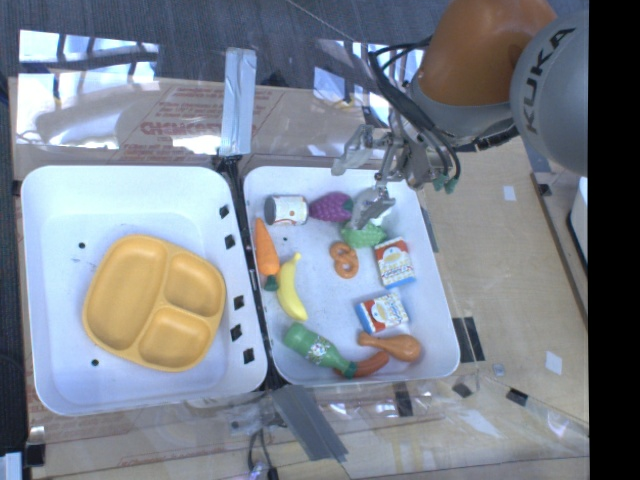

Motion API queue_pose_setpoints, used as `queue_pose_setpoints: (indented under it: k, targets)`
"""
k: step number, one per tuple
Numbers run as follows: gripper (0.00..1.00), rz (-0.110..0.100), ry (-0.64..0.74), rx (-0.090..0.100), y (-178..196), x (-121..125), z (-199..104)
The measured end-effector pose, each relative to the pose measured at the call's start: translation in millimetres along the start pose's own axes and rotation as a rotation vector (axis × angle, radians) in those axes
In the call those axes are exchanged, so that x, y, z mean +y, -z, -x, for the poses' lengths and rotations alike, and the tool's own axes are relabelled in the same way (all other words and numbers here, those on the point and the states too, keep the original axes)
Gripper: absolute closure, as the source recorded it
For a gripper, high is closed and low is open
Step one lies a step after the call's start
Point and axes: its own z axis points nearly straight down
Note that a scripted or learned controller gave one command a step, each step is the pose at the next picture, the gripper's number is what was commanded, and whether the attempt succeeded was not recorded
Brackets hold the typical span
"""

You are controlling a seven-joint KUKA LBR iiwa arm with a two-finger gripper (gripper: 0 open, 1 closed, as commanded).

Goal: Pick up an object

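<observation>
The tool (374,206) is poised directly above the green toy (362,235); whether it is open cannot be told.

green toy (362,236) half-hidden under gripper (372,208)

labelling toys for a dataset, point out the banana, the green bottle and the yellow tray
banana (291,288), camera view, middle of its curve
green bottle (312,347), camera view, its body
yellow tray (152,300), camera view, the central divider
</observation>
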Motion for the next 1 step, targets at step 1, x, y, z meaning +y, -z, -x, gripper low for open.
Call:
queue_pose_setpoints:
  k: [1]
  targets:
    - [0.0, 0.004, -0.068, 0.011, -135.0, -59.0, -4.5]
